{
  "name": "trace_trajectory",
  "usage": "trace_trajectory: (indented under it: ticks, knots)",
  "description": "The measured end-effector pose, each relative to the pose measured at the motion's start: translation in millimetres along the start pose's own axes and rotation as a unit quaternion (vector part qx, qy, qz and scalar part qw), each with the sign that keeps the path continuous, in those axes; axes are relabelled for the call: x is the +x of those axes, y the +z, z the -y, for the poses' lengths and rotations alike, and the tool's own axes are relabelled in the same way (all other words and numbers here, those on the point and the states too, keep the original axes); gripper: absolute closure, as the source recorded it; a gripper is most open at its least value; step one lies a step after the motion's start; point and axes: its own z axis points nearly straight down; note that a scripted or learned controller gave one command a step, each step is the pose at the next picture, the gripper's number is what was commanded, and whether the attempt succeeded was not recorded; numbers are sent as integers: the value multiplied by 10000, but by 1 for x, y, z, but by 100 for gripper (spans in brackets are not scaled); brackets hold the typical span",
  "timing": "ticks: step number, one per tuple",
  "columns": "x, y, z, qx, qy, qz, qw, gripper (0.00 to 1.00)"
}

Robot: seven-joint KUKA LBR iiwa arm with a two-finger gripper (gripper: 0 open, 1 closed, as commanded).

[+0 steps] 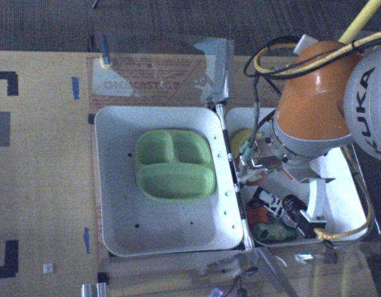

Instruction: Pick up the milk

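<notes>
Right white bin (359, 190), milk (269, 203) near gripper (251, 164)

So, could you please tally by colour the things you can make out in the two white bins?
Green: 2, the divided plate in the left bin and a dark green item in the right bin.
Yellow: 1, a rounded item.
Red: 1, a small item.
Total: 4; the arm hides the rest.
</notes>
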Motion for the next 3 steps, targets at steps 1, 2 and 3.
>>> trace_trajectory:
  ticks: [1, 2, 3]
  knots:
    - [31, 36, -4, 12, -297, -4, 9996, 100]
    - [36, 34, -5, 3, 144, -1, 9999, 100]
    - [27, 70, -3, 16, 391, -4, 9992, 100]
